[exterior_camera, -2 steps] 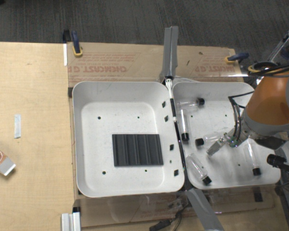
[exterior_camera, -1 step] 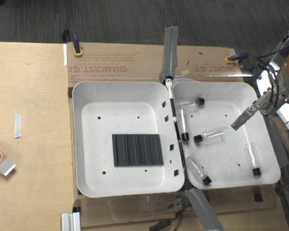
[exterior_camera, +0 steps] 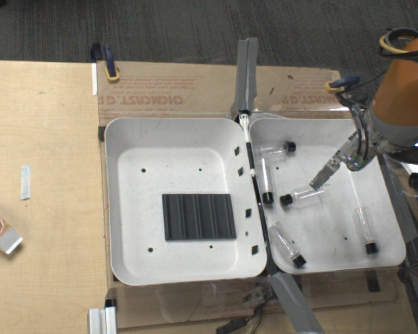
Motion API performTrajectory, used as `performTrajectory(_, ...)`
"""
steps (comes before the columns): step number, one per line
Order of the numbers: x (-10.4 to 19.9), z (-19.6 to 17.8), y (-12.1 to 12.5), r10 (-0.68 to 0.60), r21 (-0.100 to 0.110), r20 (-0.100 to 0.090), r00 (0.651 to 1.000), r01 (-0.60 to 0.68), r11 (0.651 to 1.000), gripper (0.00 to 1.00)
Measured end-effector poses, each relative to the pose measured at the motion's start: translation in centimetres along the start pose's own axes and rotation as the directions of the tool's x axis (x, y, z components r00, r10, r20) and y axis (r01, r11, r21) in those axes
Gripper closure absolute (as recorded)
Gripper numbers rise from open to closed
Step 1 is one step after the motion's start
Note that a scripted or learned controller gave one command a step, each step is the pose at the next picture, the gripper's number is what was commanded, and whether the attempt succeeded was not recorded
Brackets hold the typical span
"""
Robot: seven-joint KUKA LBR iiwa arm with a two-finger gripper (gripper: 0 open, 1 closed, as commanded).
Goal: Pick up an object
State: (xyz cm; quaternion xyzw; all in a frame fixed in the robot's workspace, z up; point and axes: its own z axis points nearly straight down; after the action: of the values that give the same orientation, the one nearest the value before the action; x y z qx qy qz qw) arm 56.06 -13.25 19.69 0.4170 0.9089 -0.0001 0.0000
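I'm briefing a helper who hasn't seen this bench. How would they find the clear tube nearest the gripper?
Look in the right-hand white bin, where several clear tubes with black caps lie. The tube sits near the bin's middle, just below the gripper tip. Unlike its neighbours, it lies nearly crosswise, black cap pointing toward the left bin.

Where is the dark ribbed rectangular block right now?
The dark ribbed rectangular block lies flat near the middle of the left white bin, towards its front, apart from the walls.
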Motion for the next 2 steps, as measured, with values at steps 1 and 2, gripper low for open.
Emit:
performTrajectory(1,-1.1,6.2,1.8,0.002,0.001,0.0,1.0,-0.002,1.0,0.0)
performTrajectory(2,-4.1,10.5,3.9,-0.016,-0.001,0.002,1.0,0.016,1.0,0.0)
